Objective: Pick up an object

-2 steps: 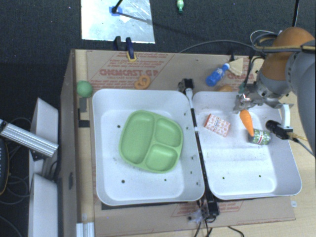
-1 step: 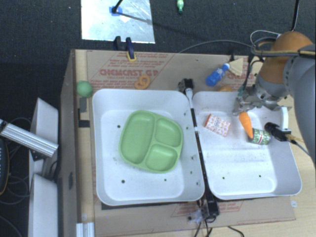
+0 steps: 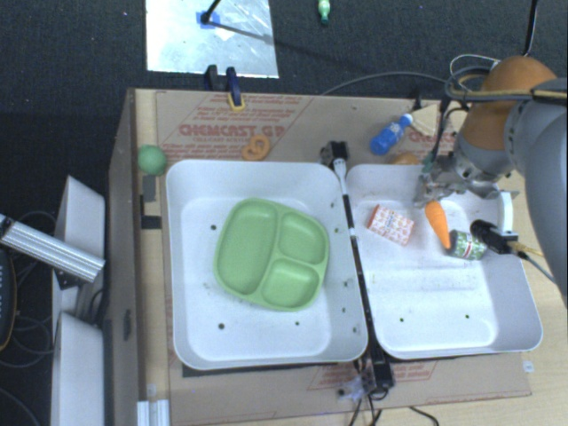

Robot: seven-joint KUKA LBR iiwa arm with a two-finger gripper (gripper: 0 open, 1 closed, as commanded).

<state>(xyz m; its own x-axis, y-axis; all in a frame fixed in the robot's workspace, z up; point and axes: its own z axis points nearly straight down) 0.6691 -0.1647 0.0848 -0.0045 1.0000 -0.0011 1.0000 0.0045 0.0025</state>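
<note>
- Two white bins sit on a cardboard-covered bench; right bin (image 3: 497,327) holds the carrot (image 3: 437,224).
- Gripper (image 3: 441,187) hovers just above it; grip state unclear.
- Carrot looks light, rigid, smooth; grasp across its thick middle.

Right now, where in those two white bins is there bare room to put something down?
Right bin: its near half, below the box, carrot and can, is bare. Its far end is crowded, with the gripper there. Left bin: just a strip around the green tray.
</note>
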